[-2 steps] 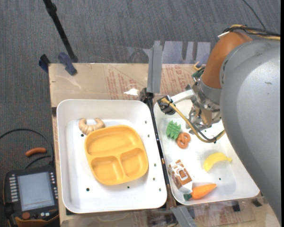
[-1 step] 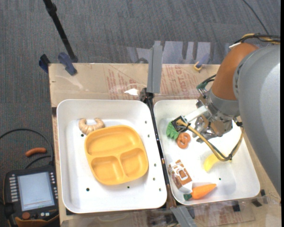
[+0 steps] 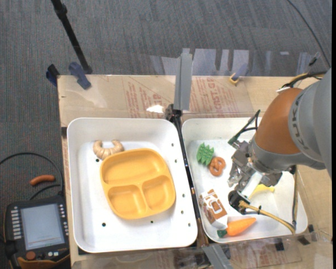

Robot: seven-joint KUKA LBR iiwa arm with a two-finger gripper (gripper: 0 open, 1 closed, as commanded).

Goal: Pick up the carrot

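Carrot (image 3: 241, 226): orange, tapered body with a small green top, lying flat in the right bin (image 3: 213, 125), at the bin's near edge in the camera view. Its long axis runs roughly left to right with a slight tilt; the green top sits at the lower left end and the narrow tip points to the upper right. A brown and white box (image 3: 214, 206) lies just beside the green end, on its upper left. Gripper (image 3: 241, 179): over the middle of the same bin, above the carrot in the view and apart from it. Whether it is open or closed cannot be told, and nothing is seen held in it. A yellow piece (image 3: 265, 189) shows just to its right. A pretzel (image 3: 217, 166) and a green piece (image 3: 205, 153) lie to its left. Left bin (image 3: 84, 150): holds a yellow divided plate (image 3: 137, 181) with a pale croissant (image 3: 108, 147) at its upper left edge.
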